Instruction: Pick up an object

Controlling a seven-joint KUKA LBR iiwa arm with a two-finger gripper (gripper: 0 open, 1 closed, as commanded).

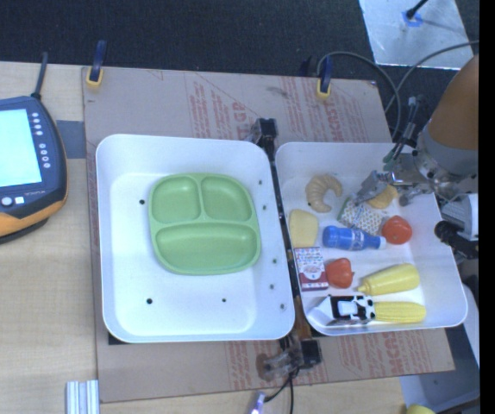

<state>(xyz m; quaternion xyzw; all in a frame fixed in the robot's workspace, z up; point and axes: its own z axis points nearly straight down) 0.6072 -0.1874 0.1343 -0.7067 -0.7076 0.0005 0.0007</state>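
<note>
Two yellow corn cobs (pixel 391 294) and a black-and-white toy cow (pixel 351 308) are lying at the right bin's (pixel 454 304) near edge. Above them, the gripper (pixel 377 185) is reaching into the far part, just beside a croissant (pixel 323 191); whether it is gripping anything, I cannot tell. A green divided plate (pixel 204 222) is sitting in the left bin (pixel 127 257).

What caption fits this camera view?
Gripper reaching into the toy-food bin beside the green plate.
</note>
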